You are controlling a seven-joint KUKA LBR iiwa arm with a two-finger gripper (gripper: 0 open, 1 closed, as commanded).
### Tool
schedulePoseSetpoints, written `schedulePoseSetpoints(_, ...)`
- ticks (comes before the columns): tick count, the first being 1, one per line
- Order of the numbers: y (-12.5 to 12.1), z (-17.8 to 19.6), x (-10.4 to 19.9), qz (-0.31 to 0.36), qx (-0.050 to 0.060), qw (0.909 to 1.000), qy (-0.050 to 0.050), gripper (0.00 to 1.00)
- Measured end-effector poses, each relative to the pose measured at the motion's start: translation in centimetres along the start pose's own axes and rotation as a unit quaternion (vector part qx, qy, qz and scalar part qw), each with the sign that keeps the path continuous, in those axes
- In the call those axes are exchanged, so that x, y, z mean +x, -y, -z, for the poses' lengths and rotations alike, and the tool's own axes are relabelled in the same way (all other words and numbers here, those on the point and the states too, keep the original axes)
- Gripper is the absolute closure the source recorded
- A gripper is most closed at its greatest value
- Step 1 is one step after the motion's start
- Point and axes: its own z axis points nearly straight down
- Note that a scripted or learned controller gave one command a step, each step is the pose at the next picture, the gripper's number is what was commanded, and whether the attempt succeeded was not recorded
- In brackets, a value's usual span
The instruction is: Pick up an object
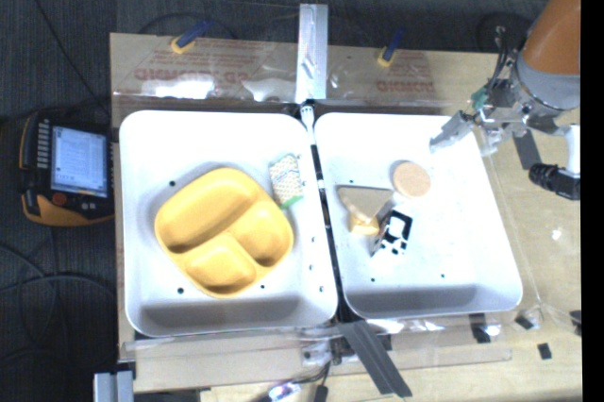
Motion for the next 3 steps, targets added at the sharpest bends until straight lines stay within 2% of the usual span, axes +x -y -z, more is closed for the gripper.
schedulePoseSetpoints(1,5.2,-8.6,6.5,0.023,0.001,0.9997,0.0,0.0)
schedulePoseSetpoints(2,11.3,-12.4,10.4,-0.056,-0.02,0.9982,0.003,0.0)
schedulePoseSetpoints(3,7.2,-13.1,7.8,-0.07,-0.01,0.9975,0.002,0.0)
